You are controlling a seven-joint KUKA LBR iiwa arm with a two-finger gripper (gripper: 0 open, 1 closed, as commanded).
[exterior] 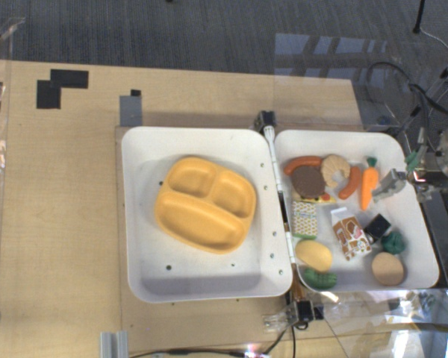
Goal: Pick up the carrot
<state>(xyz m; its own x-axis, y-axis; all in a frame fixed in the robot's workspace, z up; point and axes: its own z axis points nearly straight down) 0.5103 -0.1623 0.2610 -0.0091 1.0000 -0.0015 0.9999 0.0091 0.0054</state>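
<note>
The carrot [367,189] is orange with a small green top [371,162]. It lies roughly upright in the view, in the upper right part of the right bin [414,222]. An orange sausage-shaped piece [349,183] lies against its left side. My gripper [395,182] reaches in from the right edge and hangs just right of the carrot, over the bin's right side. Nothing shows in its grasp.
Several other toy foods crowd the right bin: a red sausage [304,162], brown patty [308,180], cream cauliflower [334,168], checkered packet [305,217], small printed box [349,235], black block [376,224] and tan ball [387,268]. A yellow divided plate [205,202] sits in the left bin [145,274].
</note>
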